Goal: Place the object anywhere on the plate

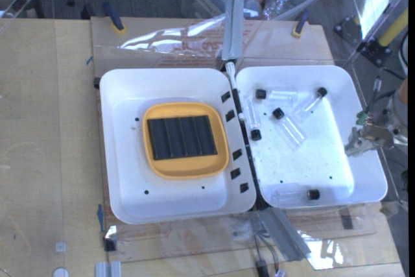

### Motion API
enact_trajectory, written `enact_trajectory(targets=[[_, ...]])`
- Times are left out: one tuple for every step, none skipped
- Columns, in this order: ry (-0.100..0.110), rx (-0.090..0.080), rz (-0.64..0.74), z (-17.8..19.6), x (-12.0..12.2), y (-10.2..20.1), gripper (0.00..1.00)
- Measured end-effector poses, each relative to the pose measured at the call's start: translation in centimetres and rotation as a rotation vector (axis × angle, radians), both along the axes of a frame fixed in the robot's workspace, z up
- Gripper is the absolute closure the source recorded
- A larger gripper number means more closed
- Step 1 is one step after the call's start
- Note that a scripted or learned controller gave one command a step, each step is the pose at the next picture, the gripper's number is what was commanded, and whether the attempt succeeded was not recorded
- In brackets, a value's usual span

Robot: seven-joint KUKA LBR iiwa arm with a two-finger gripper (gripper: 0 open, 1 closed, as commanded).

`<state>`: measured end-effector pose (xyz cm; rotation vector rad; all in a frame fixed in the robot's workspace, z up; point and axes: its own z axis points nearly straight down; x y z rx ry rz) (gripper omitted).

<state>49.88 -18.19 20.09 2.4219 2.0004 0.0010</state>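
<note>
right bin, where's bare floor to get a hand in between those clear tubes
In the right bin, the widest bare floor lies in the middle to lower part, between the upper clear tubes and the lone tube along the near wall. The upper left is crowded with black-capped tubes. In the left bin, bare strips ring the yellow plate.

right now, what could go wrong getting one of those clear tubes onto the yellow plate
1. The tubes are clear on a white bin, and several lie crossed or touching, so a grab may slip or catch two.
2. The gripper sits at the right bin's far edge, so it must carry a tube across the divider to the plate, and might drop it.
</note>
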Motion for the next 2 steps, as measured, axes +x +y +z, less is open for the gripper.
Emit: enact_trajectory(targets=[[0.0,0.0,0.0,-0.01,0.0,0.01,0.0],[-0.001,0.0,-0.002,0.93,0.05,-0.06,1.0]])
